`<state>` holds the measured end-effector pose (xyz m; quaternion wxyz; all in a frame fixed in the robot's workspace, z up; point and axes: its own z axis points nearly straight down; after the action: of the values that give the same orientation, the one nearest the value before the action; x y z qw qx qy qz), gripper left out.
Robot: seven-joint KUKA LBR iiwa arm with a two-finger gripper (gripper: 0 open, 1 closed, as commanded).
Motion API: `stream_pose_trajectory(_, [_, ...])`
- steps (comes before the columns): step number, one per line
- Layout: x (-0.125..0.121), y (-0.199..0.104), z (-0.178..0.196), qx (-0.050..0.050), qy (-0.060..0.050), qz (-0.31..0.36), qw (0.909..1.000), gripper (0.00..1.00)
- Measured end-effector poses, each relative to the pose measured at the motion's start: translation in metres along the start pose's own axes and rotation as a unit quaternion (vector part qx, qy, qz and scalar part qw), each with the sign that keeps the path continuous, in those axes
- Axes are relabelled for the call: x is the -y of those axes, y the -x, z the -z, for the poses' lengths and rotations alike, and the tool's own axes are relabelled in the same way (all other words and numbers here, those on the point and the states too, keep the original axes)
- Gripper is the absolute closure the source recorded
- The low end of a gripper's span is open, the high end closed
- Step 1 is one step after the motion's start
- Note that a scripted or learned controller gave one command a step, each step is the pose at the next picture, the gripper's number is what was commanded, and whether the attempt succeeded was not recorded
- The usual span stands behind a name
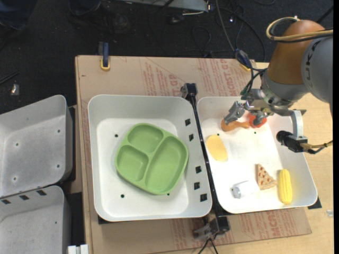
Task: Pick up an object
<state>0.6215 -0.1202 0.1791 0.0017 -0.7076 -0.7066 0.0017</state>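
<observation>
The arm is in over the far edge of the right bin (304, 180), and the gripper (242, 111) hangs low right above an orange toy piece (233, 124) lying near that bin's far-left corner. One metal finger (234, 110) shows, angled down toward the orange piece and seemingly touching its top, but I cannot tell from here whether the fingers are spread or pressed together, and nothing shows as pinched between them. Just beside the orange piece, under the wrist, sits something small and red (258, 120), mostly hidden.

That orange piece looks like the thing in play. My guess is light hollow plastic: stiff, smooth, a bit slippery, nothing fragile. It is low and curved, so I would take it across its narrow middle, fingers straddling it, not at the tapering end where it could squirt out.

Other choices lie in the same bin: a pale yellow oval (216, 147) near the left wall, a pizza slice toy (264, 177) and a corn cob (285, 186) by the near-right corner, and a small white cup-like thing (239, 190) along the near edge. The cob looks the easiest, being long and ribbed.

In the left bin (100, 157) sits a green divided plate (152, 157), broad and flat, awkward for two fingers unless taken by the rim.
</observation>
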Motion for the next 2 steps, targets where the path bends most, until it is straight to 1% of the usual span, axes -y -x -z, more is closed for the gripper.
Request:
stream_pose_trajectory(1, [-0.009, 0.004, -0.054, 0.0, 0.001, 0.0, 1.0, 0.0])
stream_pose_trajectory(2, [-0.01, 0.004, -0.041, 0.001, 0.003, 0.0, 1.0, 1.0])
